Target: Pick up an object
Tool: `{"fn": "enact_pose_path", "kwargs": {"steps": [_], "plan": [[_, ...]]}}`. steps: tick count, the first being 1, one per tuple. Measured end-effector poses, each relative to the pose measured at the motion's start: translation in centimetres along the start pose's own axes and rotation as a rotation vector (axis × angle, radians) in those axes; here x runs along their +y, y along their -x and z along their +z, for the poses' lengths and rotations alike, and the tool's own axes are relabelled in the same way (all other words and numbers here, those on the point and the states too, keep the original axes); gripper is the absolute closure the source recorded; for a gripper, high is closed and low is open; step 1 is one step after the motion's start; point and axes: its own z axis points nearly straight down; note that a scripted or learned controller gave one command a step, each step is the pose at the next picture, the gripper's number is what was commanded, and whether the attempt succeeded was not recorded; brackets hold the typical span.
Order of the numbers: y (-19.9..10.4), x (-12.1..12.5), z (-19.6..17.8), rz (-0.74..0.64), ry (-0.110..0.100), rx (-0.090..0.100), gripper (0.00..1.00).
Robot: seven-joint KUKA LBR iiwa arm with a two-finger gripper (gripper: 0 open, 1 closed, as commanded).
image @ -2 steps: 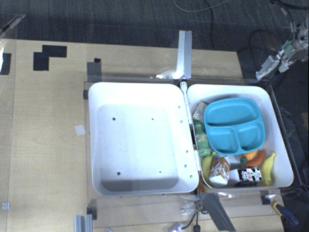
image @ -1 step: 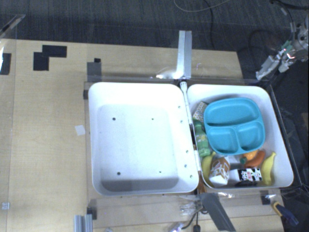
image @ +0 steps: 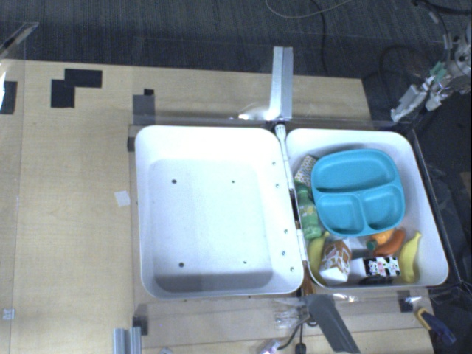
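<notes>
The right bin (image: 422,169) holds a pile of objects. A blue divided tray (image: 358,191) lies tilted across its middle. In front of the tray lie a yellow banana (image: 410,257), an orange toy (image: 389,240), a small black-and-white item (image: 380,268) and a white cup with a brown print (image: 336,261). Along the bin's left wall sit a patterned packet (image: 304,170), green pieces (image: 308,217) and a yellow-green fruit (image: 316,250). Parts of the smaller items are hidden under the tray.
The left bin (image: 206,212) stands beside the right one, with a metal divider and upright post (image: 282,80) between them. Pale metal hardware and cables (image: 431,87) sit beyond the bench at the top right. Black markers (image: 74,85) lie on the wooden bench.
</notes>
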Motion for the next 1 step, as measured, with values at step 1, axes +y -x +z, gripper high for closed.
{"fn": "enact_pose_path", "kwargs": {"steps": [1], "plan": [[0.00,0.00,0.00,0.000,0.000,0.000,0.00]]}}
